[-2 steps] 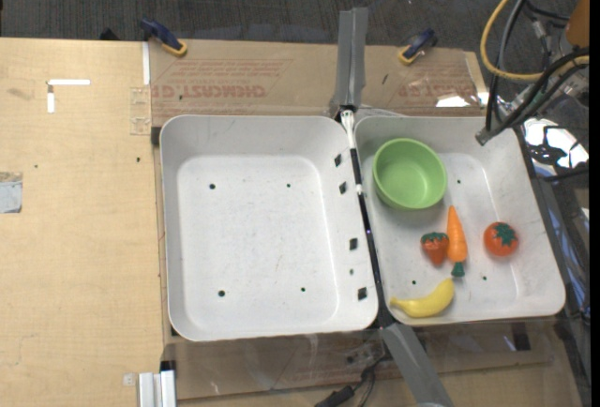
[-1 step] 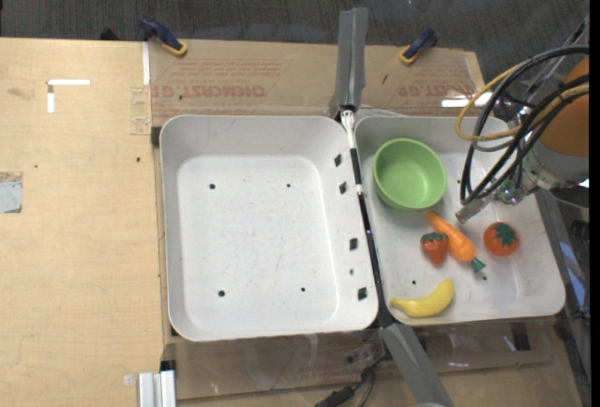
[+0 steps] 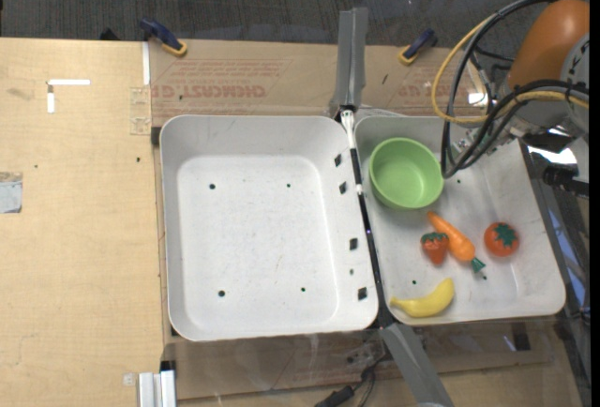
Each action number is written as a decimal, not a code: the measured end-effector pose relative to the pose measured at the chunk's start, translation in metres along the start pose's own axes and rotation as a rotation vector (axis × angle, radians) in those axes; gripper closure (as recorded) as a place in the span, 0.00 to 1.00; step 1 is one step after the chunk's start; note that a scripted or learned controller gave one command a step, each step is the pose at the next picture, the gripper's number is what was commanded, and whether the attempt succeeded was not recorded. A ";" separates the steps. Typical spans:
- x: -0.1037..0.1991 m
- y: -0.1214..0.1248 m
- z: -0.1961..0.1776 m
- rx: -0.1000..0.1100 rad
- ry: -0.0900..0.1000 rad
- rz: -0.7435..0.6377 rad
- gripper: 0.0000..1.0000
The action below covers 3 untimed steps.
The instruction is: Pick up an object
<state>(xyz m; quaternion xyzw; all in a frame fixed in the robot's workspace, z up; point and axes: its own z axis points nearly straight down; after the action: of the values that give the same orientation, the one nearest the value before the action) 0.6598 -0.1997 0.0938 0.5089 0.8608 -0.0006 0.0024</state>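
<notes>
The right bin (image 3: 525,293) holds a green bowl (image 3: 405,173) at its back left. In front of the bowl an orange carrot (image 3: 452,238) lies at a slant, with a small red strawberry (image 3: 434,248) touching its left side. A red tomato (image 3: 502,239) sits to the right of the carrot. A yellow banana (image 3: 425,301) lies near the bin's front edge. The grey arm with its orange band (image 3: 555,35) and looped cables hangs over the bin's back right corner. Its gripper (image 3: 559,173) is a dark shape at the right rim, above and apart from the tomato.
The left bin (image 3: 258,222) lies beside the right one, with a metal divider post (image 3: 352,63) rising at the back between them. Clamps (image 3: 164,37) hold a cardboard sheet behind the bins. Wooden bench surface (image 3: 75,208) stretches to the left.
</notes>
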 end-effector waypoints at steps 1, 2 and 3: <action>-0.021 -0.011 -0.163 -0.002 -0.003 -0.142 0.00; 0.047 -0.105 -0.020 0.001 0.004 -0.172 0.00; 0.066 -0.015 0.000 0.004 0.003 -0.151 0.00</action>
<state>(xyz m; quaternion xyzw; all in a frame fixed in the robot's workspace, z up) 0.6152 -0.1489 0.0938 0.4424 0.8968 -0.0017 0.0002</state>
